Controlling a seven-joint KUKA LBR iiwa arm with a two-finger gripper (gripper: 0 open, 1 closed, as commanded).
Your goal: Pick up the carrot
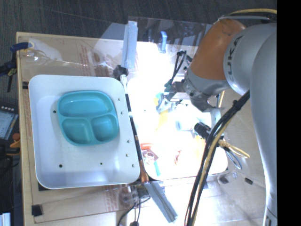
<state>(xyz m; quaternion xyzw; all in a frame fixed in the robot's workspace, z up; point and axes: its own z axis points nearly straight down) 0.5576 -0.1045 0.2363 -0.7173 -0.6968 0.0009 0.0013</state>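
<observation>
1. Because the right bin [141, 86] is washed out by glare, you should treat every object position in it as uncertain before committing to a descent.
2. You can see the arm [235, 46] reaching in from the right, its orange band sitting above the wrist, with the gripper [162, 101] low over the far middle of that bright bin.
3. You cannot tell from this view how wide the pincer stands or whether anything sits in it; the glare swallows that end of the tool.
4. Your best candidate for the carrot [146, 147] is the small orange piece at the near left of the right bin, just beside the divider between the bins. Judge that as probable, not certain, since a reddish item [178, 157] lies near it to the right.
5. You have the left bin [42, 164] holding a turquoise sectioned plate [88, 116]; it plays no part here, so keep well apart from it.
6. To do this step well, bring the tool toward the near left corner, line it across the narrow width of the orange piece, and stay off the bin wall.
7. Watch the cable bundle [207, 159] draped over the near right; it could snag during the move.
</observation>
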